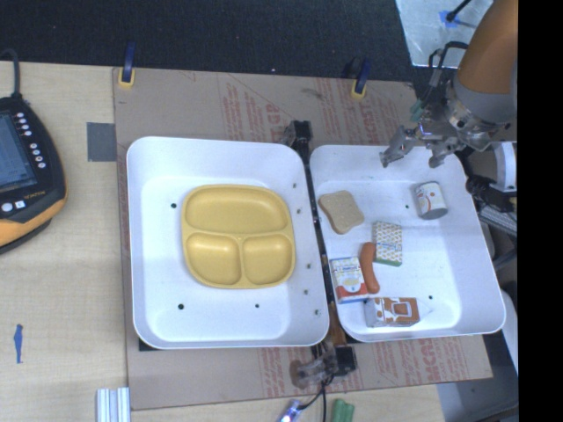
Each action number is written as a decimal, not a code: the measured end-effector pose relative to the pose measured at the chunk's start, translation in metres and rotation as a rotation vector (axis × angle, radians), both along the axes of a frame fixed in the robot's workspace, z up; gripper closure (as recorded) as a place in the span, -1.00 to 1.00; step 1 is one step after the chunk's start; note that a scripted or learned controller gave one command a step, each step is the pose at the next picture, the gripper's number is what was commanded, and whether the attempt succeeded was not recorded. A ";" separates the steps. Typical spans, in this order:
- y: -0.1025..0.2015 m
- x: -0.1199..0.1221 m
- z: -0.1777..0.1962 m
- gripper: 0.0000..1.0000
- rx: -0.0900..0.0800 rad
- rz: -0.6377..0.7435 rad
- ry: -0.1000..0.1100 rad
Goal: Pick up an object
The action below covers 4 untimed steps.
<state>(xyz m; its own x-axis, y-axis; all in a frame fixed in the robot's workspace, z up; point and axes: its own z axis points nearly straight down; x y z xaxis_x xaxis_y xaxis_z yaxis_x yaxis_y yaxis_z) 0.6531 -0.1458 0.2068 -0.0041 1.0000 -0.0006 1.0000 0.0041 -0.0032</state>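
My gripper (413, 154) hangs over the far edge of the right bin (479, 301), its two fingers (392, 154) spread wide apart with nothing between them. My grey wrist and its orange band rise toward the upper right corner of the view.

The right bin holds everything loose. Nearest my fingers, a small can (429, 200) lies on its side, a white label with some red on it facing up; it sits just below and to the right of my fingertips, not touching them. Toward the bin's left wall lies a tan slice of toy bread (340, 211). Below it and to the right is a small patterned packet (388, 242), and just beside that a red-orange sausage (369, 267) lies lengthwise, its edge touching or overlapping a little carton (348, 280) with a green and red print. Near the bin's front wall lies a flat brown and white box (392, 311); its printing is too small for me to read.

The left bin (154, 319) holds one thing: a yellow divided plate (237, 235) with one long compartment at the back and two smaller ones in front, sitting about in the bin's middle.

Both bins rest on a brown cardboard sheet (220, 104) clamped to the wooden bench (53, 323). A teach pendant (25, 172) lies at the left edge.
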 end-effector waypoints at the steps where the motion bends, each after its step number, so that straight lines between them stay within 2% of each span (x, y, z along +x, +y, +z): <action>1: 0.048 -0.067 -0.087 -1.00 0.000 0.000 0.004; 2: 0.040 -0.102 -0.111 -1.00 -0.004 0.003 -0.012; 3: 0.037 -0.101 -0.100 1.00 -0.009 0.005 -0.013; 4: 0.037 -0.101 -0.100 -1.00 -0.009 0.005 -0.013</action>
